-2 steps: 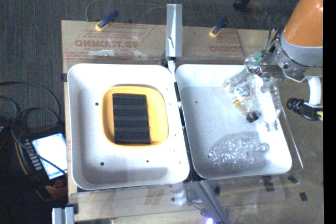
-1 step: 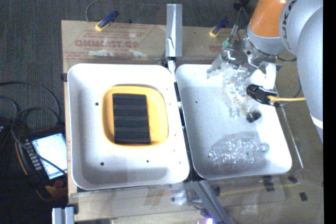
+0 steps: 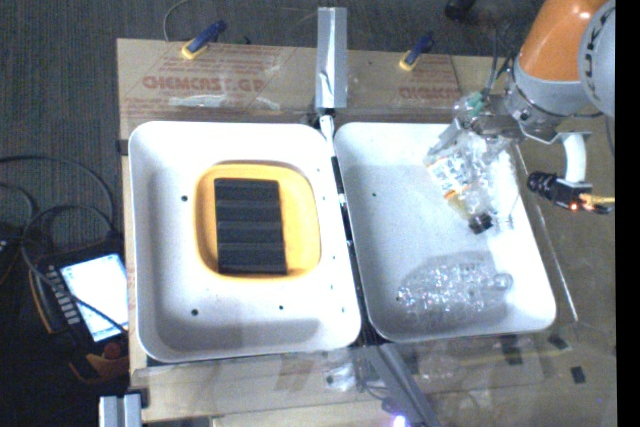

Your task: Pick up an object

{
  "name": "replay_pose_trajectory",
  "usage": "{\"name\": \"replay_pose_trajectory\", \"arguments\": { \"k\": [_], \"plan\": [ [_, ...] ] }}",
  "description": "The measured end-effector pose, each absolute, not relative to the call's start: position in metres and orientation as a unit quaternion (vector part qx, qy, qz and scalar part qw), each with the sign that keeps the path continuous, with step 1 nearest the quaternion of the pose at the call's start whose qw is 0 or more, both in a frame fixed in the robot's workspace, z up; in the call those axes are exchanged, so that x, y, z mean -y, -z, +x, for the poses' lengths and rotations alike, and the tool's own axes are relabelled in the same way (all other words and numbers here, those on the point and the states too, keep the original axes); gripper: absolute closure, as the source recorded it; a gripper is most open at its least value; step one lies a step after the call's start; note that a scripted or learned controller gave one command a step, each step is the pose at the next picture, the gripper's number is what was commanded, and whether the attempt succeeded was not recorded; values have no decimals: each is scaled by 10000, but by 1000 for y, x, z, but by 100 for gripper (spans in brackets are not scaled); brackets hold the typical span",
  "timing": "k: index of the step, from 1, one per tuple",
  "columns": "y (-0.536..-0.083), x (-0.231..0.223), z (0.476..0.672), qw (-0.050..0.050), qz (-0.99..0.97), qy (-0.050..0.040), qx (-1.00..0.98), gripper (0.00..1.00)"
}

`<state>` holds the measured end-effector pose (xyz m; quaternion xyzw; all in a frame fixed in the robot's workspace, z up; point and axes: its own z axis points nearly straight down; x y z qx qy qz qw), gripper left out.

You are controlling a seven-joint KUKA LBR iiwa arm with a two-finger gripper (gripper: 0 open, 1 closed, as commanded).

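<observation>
Tool: the tool (image 3: pixel 478 140) sits at the upper right of the right bin (image 3: pixel 395 175), below the arm's orange band (image 3: pixel 560 30) and grey wrist; whether it is apart or together cannot be told, since a clear crinkled mass covers it.
Clear wrapper: a transparent crinkled wrapper (image 3: pixel 462 170) with small orange and white marks on it lies right at the tool, reaching down and left from it into the upper right part of the right bin; whether it is gripped or merely lies against the tool cannot be told.
Dark piece: a small black bit (image 3: pixel 482 223) shows at the lower end of that wrapper, just below the tool.
Plastic bottle: a clear crumpled bottle (image 3: pixel 452 287) lies on its side near the front wall of the right bin, well apart from the tool and below it in the view.
Yellow tray: a yellow tray with a black ribbed insert (image 3: pixel 250 225) lies flat in the middle of the left bin (image 3: pixel 160 215), far to the left of the tool, across the divide between the bins.
Surface: both bins stand side by side on the brown surface (image 3: pixel 225 85), which bears two blue and yellow clamps (image 3: pixel 203 39) along its back edge.
</observation>
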<state>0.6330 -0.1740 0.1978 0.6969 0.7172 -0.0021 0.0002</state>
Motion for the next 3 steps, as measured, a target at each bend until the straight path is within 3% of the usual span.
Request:
{"name": "replay_pose_trajectory", "arguments": {
  "k": [1, 2, 3],
  "plan": [
    [-108, 211, 629, 31, 6145, -14, -7889, 0],
    [-106, 194, 625, 145, 5740, 9, -8187, 0],
    [-105, 192, 639, 165, 5577, -21, -8299, 0]
  ]
}}
